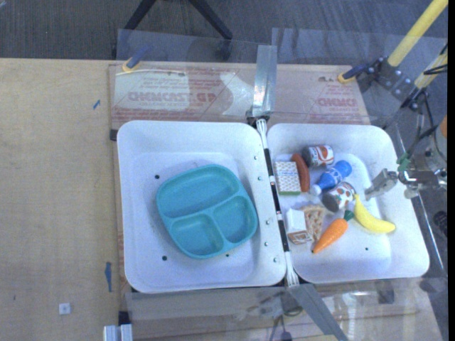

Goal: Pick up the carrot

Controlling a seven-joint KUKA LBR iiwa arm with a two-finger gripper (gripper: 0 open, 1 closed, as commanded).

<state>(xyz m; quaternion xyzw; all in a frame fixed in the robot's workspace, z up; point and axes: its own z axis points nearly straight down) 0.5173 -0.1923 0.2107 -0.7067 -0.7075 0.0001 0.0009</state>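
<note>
The carrot (329,236) is orange with a green top and lies slanted in the right bin (398,258), near its front middle. A yellow banana (372,219) lies just to its right, and a cracker box (313,223) touches its left side. My gripper (377,185) hangs over the right part of the same bin, up and to the right of the carrot, above the banana's far end. It is apart from the carrot and I see nothing in it.
The right bin also holds a can (318,155), a blue bottle (334,175), a sausage (302,172), a green-and-white box (288,177) and a dark round item (339,196). A teal divided plate (206,210) sits in the left bin (138,190).
</note>
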